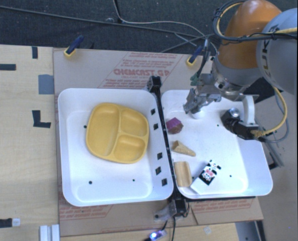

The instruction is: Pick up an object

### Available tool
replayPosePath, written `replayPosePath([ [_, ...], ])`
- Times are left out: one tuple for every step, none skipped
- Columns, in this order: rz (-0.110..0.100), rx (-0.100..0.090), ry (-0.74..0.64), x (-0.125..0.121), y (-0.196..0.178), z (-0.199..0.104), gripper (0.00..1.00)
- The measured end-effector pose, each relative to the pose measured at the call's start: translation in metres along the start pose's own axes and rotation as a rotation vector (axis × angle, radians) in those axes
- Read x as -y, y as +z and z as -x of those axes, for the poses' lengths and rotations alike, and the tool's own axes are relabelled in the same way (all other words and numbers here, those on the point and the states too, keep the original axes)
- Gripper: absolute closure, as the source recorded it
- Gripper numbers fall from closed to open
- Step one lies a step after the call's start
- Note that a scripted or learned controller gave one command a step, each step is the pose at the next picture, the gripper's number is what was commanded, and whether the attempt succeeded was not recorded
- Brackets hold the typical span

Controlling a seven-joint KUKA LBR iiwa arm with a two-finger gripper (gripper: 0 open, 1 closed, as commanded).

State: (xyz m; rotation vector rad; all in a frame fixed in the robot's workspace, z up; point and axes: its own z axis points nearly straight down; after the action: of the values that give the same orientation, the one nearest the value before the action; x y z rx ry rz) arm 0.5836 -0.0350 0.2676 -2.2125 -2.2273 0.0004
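Objects lie in the right bin (pixel 249 182): purple lump (pixel 174 125), tan wedge (pixel 183 148), block (pixel 182 173), black-and-white piece (pixel 207 173). Gripper (pixel 194 106) hovers near the lump; its grip I cannot tell. Yellow tray (pixel 117 132) fills the left bin (pixel 68 149).

I see bright, even light from overhead; the white bins (pixel 68 134) glare slightly, nearly washed out; shadows are soft and short under the tray (pixel 117 132); the frame is a little soft and grainy, arm (pixel 249 29) included.
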Motion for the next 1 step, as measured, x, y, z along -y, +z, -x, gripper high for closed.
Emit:
replayPosePath([
  [-0.001, 0.000, 0.001, 0.0092, 0.0013, -0.0509, 1.00],
])
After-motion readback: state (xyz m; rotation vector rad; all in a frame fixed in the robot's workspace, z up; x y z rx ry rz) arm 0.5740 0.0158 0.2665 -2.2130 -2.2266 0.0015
